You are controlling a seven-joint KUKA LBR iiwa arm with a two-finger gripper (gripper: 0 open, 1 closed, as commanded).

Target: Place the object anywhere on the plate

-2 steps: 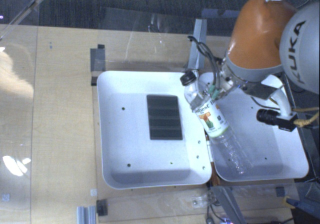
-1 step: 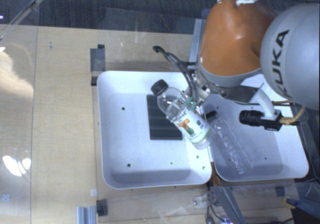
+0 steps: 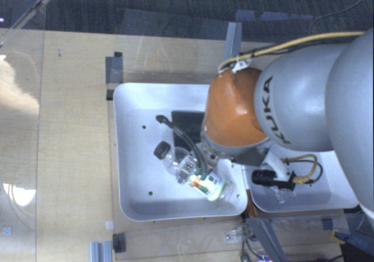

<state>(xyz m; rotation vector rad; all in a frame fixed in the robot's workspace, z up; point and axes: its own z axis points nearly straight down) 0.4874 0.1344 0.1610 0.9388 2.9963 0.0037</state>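
The gripper hangs low in the left bin, under the arm's orange band — whether it is open or closed I cannot tell, since clear plastic and the wrist blur it. Just beside it, toward the bin's near right corner, lies a small green, white and orange object; it rests on the bin floor. A dark flat square lies behind the gripper. The right bin sits alongside — mostly under the grey arm.
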